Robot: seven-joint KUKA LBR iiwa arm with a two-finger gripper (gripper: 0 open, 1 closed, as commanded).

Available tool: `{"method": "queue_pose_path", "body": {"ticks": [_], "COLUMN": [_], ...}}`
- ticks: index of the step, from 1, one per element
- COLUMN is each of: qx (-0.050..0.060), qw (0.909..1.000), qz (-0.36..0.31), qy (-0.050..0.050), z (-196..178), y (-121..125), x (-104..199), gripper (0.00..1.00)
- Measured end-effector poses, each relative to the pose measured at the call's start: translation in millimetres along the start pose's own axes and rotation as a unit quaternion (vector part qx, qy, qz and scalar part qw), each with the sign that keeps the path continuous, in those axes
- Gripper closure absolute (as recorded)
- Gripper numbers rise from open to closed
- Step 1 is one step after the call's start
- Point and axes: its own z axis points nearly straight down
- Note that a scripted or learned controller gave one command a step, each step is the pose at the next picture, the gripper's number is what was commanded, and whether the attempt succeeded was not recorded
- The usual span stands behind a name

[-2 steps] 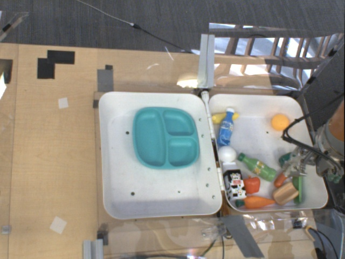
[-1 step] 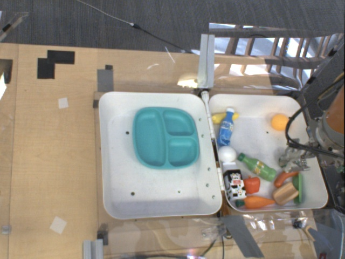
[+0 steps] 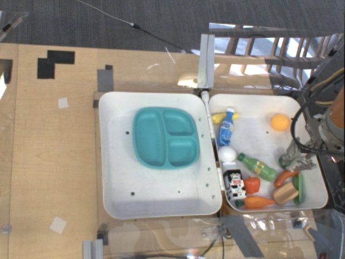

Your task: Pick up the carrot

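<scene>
Bins sit side by side on the wooden bench [image 3: 54, 161], and we start at the left bin [image 3: 121, 198], where a teal divided plate [image 3: 165, 137] lies slightly toward the far side of its floor.

Crossing into the right bin [image 3: 253, 109], we first meet a blue and yellow bottle [image 3: 226, 127] lying by the left wall, with a white ball [image 3: 227, 155] just near of it. Closer still sits a small black-and-white box [image 3: 234, 183] with a red piece [image 3: 252, 185] just beside it. A green bottle [image 3: 259, 167] lies tilted in the middle of the floor.

We see the carrot [image 3: 259, 202] along the near wall, lying flat with its tip pointing right, touching a tan block [image 3: 285, 193]. Above that block lies a red-orange pepper-like item [image 3: 285, 177], with a green object [image 3: 298, 186] at its right. An orange ball [image 3: 280, 122] rests toward the far right.

We find the gripper [image 3: 296, 161] lowered at the right side of the bin, just above the pepper-like item and apart from the carrot; whether it is spread or closed, we cannot tell.
</scene>
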Motion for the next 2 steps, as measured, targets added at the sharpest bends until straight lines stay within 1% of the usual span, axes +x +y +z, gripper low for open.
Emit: {"method": "queue_pose_path", "body": {"ticks": [1, 2], "qx": [0.002, 0.003], "qw": [0.9900, 0.9277], "qz": [-0.141, -0.373], "qy": [-0.002, -0.002], "z": [-131.0, -262.1], "y": [-13.3, -27.1], "x": [-32.1, -66.9], "gripper": [1.00, 1.00]}}
